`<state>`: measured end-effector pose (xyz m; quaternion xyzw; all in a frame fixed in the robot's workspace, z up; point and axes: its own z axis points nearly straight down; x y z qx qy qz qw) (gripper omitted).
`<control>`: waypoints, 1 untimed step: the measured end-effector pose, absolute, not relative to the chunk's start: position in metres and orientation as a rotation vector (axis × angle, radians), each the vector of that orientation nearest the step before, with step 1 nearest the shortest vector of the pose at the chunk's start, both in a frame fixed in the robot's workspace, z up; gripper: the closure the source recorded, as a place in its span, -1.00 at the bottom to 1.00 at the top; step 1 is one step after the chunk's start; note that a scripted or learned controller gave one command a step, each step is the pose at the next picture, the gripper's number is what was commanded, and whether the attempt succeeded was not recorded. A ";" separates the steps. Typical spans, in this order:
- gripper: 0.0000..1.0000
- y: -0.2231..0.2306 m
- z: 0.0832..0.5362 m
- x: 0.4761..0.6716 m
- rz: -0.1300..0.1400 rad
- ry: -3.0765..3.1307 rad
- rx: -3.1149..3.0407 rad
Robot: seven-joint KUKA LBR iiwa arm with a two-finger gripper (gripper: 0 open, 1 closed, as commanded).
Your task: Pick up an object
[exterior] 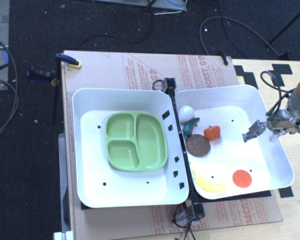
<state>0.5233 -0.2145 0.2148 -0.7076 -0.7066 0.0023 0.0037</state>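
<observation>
The pincer, grip state not discernible, is seen with a small orange-red block left of it and a flat red disc below.

Green tray in left bin

- Floor: dark speckled carpet, black cables looped across it.
- Bench top: tan printed cardboard, centre frame.
- Blue clamp: bench's upper-left corner.
</observation>
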 end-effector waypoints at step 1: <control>-1.00 -0.214 0.219 0.525 0.000 -2.222 -2.221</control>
